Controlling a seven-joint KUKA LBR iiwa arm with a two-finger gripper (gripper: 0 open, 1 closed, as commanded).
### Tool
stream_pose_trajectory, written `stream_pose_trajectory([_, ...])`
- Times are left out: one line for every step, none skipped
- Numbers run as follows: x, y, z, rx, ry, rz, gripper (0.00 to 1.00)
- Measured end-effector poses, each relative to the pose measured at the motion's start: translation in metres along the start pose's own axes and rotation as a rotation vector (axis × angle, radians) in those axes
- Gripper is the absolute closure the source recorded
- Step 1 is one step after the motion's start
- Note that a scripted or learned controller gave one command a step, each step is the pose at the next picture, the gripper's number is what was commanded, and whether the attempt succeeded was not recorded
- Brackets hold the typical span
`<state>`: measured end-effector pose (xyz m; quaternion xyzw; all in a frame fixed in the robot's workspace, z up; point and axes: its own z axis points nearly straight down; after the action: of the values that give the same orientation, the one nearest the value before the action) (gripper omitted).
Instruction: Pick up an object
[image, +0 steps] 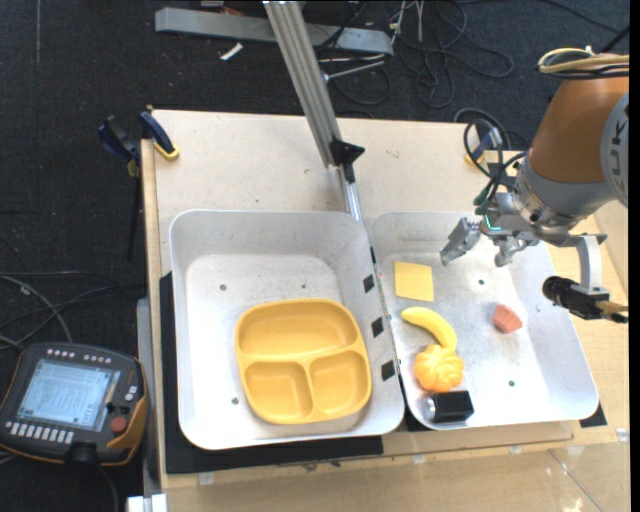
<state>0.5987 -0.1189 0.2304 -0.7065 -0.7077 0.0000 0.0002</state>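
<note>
The right bin (560, 395) holds a flat yellow square (414, 281), a banana (430, 325), an orange bell pepper (439, 369), a small black block (452, 405) and a pink-red piece (508, 319). My gripper (483, 246) hangs above the bin's far part, to the right of the yellow square and up from the pink-red piece. Its two fingers stand apart with nothing between them.
The left bin (200, 300) carries a yellow three-compartment tray (300, 360). A slanted metal pole (310, 85) rises between the bins. A teach pendant (65, 400) lies off the bench at lower left. A blue-and-yellow clamp (140, 135) grips the bench's far left corner.
</note>
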Motion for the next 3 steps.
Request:
stream_pose_trajectory([0.001, 0.004, 0.063, 0.006, 0.000, 0.001, 0.00])
stream_pose_trajectory([-0.006, 0.005, 0.124, 0.005, 0.000, 0.002, 0.00])
stream_pose_trajectory([-0.006, 0.005, 0.136, 0.002, -0.001, 0.001, 0.00])
